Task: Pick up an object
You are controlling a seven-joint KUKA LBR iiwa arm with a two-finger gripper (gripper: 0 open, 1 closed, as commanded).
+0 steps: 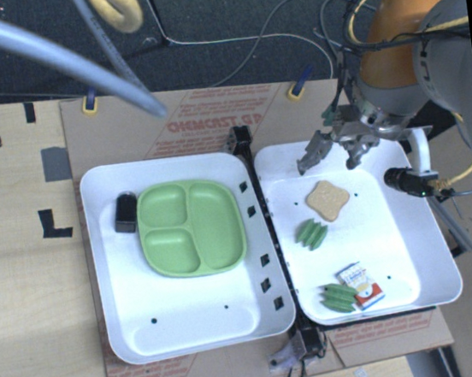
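In the right bin (pixel 414 229) lie a tan slice of toast (pixel 328 200), a small green pea pod (pixel 311 235), a second green pod (pixel 338 298) and a small red, white and blue packet (pixel 359 284). My gripper (pixel 333 155) hangs over the far part of that bin, just above and behind the toast. Its two fingers (pixel 310 157) are spread apart with nothing between them.
The left bin (pixel 113 268) holds a green divided plate (pixel 192 227) and a small black block (pixel 125 212) beside it. A black divider with clips (pixel 263 231) runs between the bins. Cables trail behind the bench, and a black fitting (pixel 407 180) sticks out right of the gripper.
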